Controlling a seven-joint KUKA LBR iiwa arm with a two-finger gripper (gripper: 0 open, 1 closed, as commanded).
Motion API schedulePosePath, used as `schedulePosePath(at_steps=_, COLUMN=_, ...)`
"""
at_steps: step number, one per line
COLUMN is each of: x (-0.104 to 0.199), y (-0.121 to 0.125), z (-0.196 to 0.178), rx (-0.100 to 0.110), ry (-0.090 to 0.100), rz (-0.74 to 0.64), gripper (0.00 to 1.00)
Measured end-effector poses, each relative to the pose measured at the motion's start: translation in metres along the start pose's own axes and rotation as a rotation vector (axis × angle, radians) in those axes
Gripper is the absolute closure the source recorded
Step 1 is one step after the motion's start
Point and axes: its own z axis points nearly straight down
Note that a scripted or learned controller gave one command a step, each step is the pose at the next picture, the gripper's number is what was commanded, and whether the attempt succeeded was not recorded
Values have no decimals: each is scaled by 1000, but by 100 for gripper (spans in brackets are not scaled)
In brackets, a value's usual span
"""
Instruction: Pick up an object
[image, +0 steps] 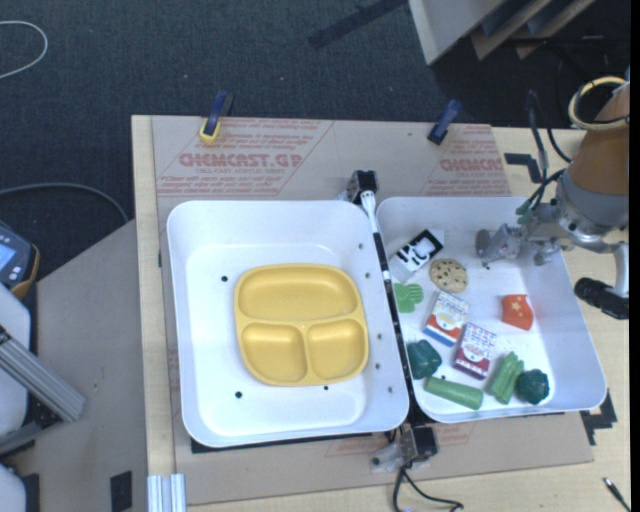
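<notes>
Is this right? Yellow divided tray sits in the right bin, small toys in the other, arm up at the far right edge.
Not quite. The camera view shows the yellow divided tray in the left bin, not the right. The small toys, such as the cookie and orange block, lie in the right bin. The arm is at the far right edge.

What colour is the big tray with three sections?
Yellow. The tray shows best in the camera view, in the left bin.

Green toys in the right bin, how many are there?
5: a light green plastic piece by the divider, a dark green chunk, a green cylinder, a ridged green vegetable, and a dark green lump.
</notes>
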Motion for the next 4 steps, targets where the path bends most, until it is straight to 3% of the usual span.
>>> schedulePosePath(at_steps=1, x=2, y=0, z=38, rx=-1, ry=4, rz=-2, gripper=0)
schedulePosePath(at_steps=2, x=1, y=1, z=25, rx=-5, ry=-1, rz=-2, gripper=100)
schedulePosePath(at_steps=4, x=6, y=4, z=-104, rx=-16, ry=-6, rz=-2, gripper=100)
